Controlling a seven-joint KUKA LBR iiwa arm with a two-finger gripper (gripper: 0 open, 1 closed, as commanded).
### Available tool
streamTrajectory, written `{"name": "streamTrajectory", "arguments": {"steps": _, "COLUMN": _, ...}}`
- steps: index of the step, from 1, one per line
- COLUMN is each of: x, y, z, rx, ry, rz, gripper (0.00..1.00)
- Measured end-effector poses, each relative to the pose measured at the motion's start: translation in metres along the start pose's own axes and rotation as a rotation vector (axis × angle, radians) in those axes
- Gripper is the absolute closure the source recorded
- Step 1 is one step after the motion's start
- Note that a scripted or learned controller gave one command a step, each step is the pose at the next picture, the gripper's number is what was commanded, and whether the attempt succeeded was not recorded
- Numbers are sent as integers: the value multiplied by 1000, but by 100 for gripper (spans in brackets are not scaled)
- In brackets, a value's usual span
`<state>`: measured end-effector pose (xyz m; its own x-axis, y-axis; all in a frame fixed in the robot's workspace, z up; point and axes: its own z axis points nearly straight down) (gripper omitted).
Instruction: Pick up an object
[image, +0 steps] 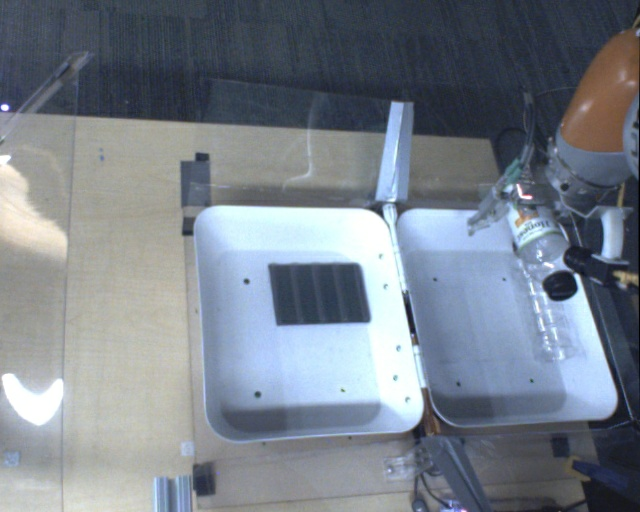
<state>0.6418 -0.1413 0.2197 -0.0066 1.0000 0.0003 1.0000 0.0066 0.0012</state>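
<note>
Clear plastic bottle (540, 270) lies along the right bin's (470, 390) far right side below my pincer (510, 205), whose state I cannot tell, and I reckon its slick round body could roll or slip out.

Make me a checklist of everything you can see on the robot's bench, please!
Surface: wooden bench bearing two white bins side by side.
Job's things: clear plastic bottle in the right bin, lying along its right side, label end toward the arm.
Clutter: dark ribbed pad in the middle of the left bin.
Grippers: claw over the right bin's top edge, near the bottle's top; open or shut cannot be told.
Cables: dark wires below the bins, near the bottom edge.
Surroundings: dark carpet beyond the bench; clear panel on the left.
</note>
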Motion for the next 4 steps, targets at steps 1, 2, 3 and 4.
{"name": "streamTrajectory", "arguments": {"steps": 1, "x": 33, "y": 18, "z": 35, "rx": -2, "ry": 0, "rz": -108, "gripper": 0}}
{"name": "streamTrajectory", "arguments": {"steps": 2, "x": -59, "y": 23, "z": 133, "rx": 16, "ry": 4, "rz": -223, "gripper": 0}}
{"name": "streamTrajectory", "arguments": {"steps": 3, "x": -62, "y": 23, "z": 134, "rx": 22, "ry": 11, "rz": -247, "gripper": 0}}
{"name": "streamTrajectory", "arguments": {"steps": 4, "x": -62, "y": 23, "z": 135, "rx": 23, "ry": 11, "rz": -266, "gripper": 0}}
